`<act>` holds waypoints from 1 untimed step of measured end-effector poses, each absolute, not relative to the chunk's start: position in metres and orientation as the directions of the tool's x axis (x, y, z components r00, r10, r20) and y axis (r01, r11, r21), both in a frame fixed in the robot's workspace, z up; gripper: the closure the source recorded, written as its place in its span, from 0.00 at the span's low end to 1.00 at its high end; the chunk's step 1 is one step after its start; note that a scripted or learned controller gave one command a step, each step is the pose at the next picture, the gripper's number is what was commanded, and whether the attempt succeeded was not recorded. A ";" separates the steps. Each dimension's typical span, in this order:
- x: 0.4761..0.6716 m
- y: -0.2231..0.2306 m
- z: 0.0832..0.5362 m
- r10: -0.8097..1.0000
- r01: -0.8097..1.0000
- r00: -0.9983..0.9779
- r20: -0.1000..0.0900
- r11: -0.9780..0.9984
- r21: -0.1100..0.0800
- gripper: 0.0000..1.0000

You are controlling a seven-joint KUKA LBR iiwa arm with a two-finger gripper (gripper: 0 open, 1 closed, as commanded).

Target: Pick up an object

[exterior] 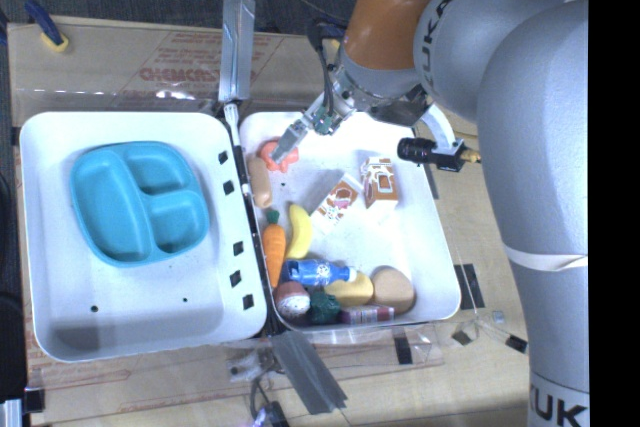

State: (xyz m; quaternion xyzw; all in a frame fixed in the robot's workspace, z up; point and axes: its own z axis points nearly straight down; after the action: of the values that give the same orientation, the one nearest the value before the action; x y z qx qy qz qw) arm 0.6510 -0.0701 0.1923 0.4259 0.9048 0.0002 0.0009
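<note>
Over right bin (440, 245), gripper (285, 151) angles down-left.

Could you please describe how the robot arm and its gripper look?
The arm is bulky, rounded and light grey, with an orange band above the wrist and "KUKA" lettering. Thin dark cables run along it. The gripper is slender, metallic, with a small green part.
</note>
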 end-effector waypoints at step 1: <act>0.657 -0.096 0.115 0.857 0.856 -0.516 -0.015 0.516 0.015 0.00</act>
State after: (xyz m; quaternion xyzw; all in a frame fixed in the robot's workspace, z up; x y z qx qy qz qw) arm 0.6572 -0.0957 0.1154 0.4919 0.8706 0.0029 0.0100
